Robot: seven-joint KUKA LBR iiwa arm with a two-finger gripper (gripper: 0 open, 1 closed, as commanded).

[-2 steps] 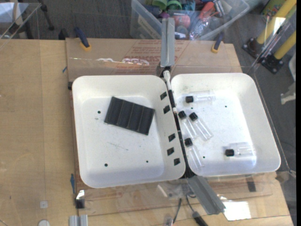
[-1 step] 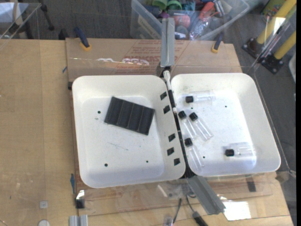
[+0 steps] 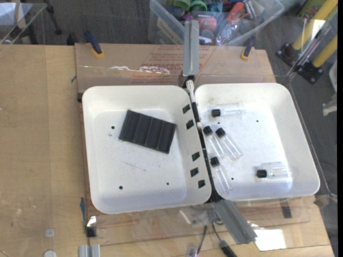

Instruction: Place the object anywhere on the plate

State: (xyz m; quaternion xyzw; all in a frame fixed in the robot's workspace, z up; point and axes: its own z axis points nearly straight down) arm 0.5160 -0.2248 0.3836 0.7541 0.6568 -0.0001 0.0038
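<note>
Looks like the pick hasn't started: the clear vials (image 3: 225,141) sit loose in the right bin (image 3: 278,98), the dark ridged plate (image 3: 147,131) (I think) waits in the left bin (image 3: 102,98), so grabbing one comes first.

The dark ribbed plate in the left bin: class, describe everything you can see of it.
The plate is a flat, dark grey to black rectangle crossed by parallel ridges that split it into strips. It looks like matte plastic or rubber. It lies flat on the floor of the left bin, turned slightly askew, toward the upper middle. Nothing rests on it, and it touches no bin wall.
</note>
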